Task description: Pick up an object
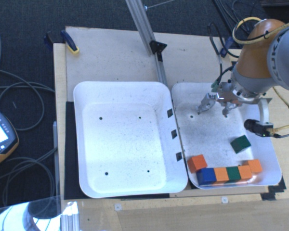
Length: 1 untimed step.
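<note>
Arm bent downward, gripper (215, 107) — fingers spread

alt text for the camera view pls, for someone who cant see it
A grey and orange arm reaches in from the right, its open gripper hovering over the right bin, holding nothing. Orange, blue and green blocks sit along that bin's near edge, a dark green block apart. The left bin lies beside it.
</note>
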{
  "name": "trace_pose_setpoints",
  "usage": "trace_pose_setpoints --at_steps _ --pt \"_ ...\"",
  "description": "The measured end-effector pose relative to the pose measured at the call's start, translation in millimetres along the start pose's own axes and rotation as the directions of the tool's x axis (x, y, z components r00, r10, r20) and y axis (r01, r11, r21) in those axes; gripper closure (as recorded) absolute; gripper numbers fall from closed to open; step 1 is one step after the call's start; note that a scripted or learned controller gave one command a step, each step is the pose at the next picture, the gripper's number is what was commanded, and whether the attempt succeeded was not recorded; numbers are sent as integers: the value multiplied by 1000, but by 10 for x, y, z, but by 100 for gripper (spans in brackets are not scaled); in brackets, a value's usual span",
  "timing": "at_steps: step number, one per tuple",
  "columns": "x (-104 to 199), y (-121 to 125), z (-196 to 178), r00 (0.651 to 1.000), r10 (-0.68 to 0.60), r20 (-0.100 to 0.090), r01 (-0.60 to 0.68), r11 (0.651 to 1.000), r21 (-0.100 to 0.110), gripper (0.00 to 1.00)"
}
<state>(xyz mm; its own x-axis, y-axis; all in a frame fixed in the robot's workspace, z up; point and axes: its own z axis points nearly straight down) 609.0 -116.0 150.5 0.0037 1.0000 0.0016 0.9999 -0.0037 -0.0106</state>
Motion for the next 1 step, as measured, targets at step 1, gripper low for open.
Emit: trace_pose_setpoints --at_steps 1 --pt "-582 -700 -67 1000 4 3 -4 1000 -5 0"
